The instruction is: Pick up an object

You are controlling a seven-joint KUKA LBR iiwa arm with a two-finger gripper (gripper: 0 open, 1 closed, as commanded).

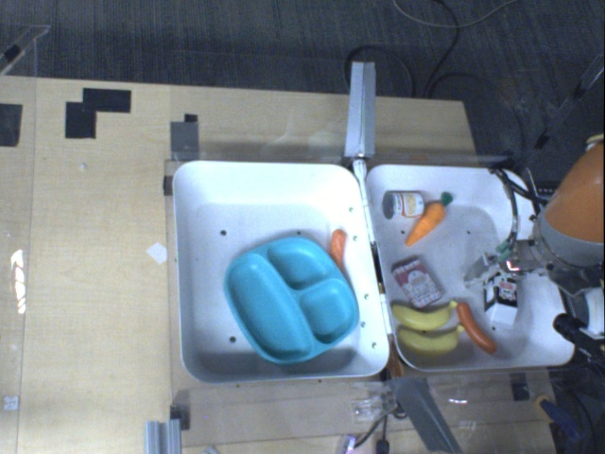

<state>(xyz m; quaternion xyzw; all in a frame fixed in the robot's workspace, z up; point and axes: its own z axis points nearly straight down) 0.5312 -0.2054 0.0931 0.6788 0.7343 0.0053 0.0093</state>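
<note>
Pincer (492, 270) low in the right bin (473, 183), near its right side, with several things to its left.

Whether the pincer is open or closed, I cannot tell; the parts at its tip are too small and mixed to read, and I see nothing held there. The nearest thing seems the red sausage (475, 328), just below and a little left of the pincer, with its long axis slanting from upper left to lower right. Two bananas (427, 327) lie further left, long axis across the bin, touching the sausage end. A small packet (417, 281) is left of the pincer, a carrot (427, 219) and a small jar (405, 204) are above left. Labels on jar and packet are too blurred to read. The left bin (203, 253) holds a blue divided plate (290, 297).
</note>
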